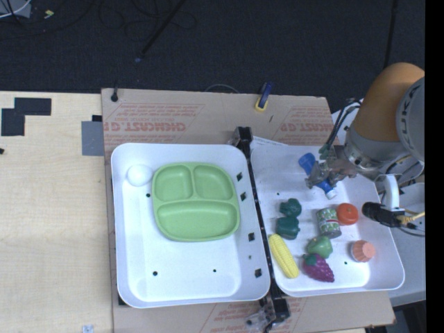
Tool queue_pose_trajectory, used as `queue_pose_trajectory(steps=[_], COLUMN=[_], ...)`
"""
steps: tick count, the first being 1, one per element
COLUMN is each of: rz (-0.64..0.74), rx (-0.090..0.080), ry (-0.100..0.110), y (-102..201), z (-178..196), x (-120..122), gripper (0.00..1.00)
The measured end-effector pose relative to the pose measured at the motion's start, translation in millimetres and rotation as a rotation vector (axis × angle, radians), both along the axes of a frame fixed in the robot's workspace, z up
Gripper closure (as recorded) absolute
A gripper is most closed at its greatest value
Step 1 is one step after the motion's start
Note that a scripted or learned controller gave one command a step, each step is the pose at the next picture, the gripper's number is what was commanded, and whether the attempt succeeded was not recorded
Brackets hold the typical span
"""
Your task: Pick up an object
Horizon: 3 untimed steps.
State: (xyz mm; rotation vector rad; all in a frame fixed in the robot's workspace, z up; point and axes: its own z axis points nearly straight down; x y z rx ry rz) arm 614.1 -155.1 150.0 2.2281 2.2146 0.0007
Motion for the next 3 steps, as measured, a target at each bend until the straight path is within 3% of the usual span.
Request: queue_pose_trajectory(steps=[2,3], rz=[0.002,0.006], rx=[0.0,0.002], ry=[-0.001,0.006], y=[-6,36], z=[80,78], x=[-4,-43], gripper=[1.0,1.0])
